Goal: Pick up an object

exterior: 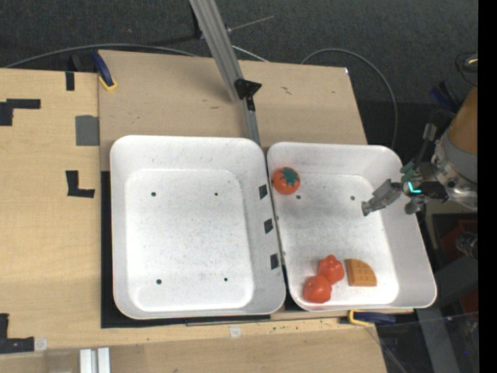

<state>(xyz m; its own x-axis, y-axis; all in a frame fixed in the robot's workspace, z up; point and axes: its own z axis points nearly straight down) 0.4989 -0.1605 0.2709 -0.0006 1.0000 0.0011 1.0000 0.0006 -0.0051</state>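
**Nothing picked up yet**

So far the two-finger gripper (382, 198) hangs at the right rim of the right-hand shallow white bin (404, 243); whether it is wide or narrow I cannot tell. It carries nothing visible. A small red tomato with green top (286, 180) lies near the bin's upper left corner. Two red lumpy toy fruits (324, 278) and a tan waffle-like block (360, 273) sit near the lower edge. Approach, grasp and lift all remain.
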